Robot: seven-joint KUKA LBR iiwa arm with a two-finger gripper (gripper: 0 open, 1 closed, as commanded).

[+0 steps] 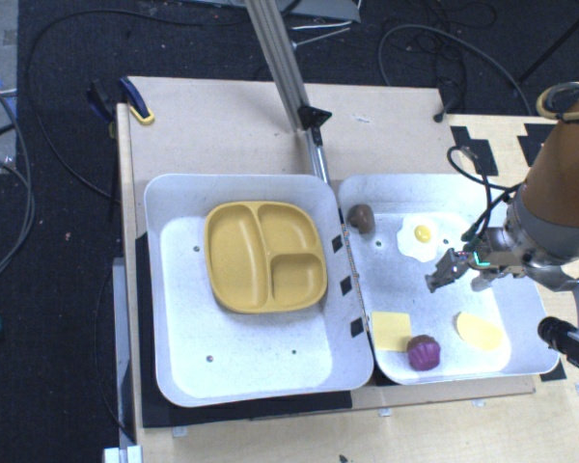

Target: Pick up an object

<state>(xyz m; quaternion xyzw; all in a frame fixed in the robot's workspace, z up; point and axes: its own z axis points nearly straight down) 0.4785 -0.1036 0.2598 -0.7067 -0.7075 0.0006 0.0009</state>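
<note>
- White bins sat side by side on the wooden table (232, 128).
- The left bin (174, 355) held a yellow plate (266, 256) with three parts. The plate lay flat near the top of that bin.
- The right bin (386, 201) held five small things.
- A brown lump (361, 218) lay at the top left of it, close to the wall between the bins.
- A toy fried egg (421, 236), white with a yellow middle, lay to the right of the brown lump.
- A flat yellow square (391, 331) lay near the front left of that bin.
- A purple lump (424, 352) sat just beside the square, at its lower right corner.
- A pale yellow oval (480, 332) lay to the right of the purple lump.
- The grey arm (550, 230) with its orange band reached in from the right.
- The pincer (446, 271) was over the middle of the right bin, between the egg and the pale yellow oval. It pointed to the left and down.
- The pincer's dark fingers looked a little apart, and nothing was between them.
- A grey metal pole (280, 56) ran from the top down to where the two bins met.
</note>
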